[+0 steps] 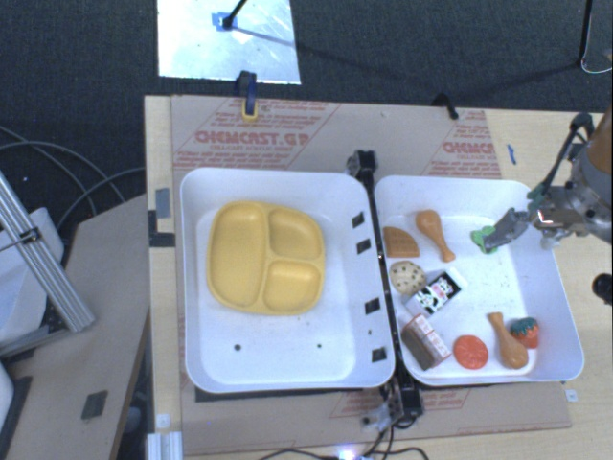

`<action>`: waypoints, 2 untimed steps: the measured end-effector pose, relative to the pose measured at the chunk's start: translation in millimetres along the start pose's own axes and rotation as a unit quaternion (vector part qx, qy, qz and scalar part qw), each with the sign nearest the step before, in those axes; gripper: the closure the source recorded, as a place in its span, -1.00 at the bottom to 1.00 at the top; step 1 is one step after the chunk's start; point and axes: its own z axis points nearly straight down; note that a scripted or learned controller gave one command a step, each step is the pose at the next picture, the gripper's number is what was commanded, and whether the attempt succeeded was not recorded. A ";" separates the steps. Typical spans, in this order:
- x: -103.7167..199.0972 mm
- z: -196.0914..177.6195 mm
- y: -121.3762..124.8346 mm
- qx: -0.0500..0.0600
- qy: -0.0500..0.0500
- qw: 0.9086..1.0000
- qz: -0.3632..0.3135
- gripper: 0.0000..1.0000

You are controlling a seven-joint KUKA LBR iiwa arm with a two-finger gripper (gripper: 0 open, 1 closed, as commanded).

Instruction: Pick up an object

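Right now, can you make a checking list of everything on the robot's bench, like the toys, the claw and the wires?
Surface: two white bins side by side, the left bin and the right bin, on a printed board.
Job's things: in the right bin, a drumstick, a tan wedge, a cookie, a black and white box, a brown block, a red round piece, a second drumstick, and a small orange and teal toy.
Clutter: a yellow divided tray in the left bin.
Grippers: the gripper is over the right bin's upper right, with a green thing at its tip; grip unclear.
Cables: black cables cross the dark floor.
Surroundings: a shiny plate on the floor.
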 end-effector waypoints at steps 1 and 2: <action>11.2 197.4 55.3 0.002 0.001 1.000 -0.002 -1.00; 43.3 189.9 -45.5 0.005 0.002 1.000 0.002 -1.00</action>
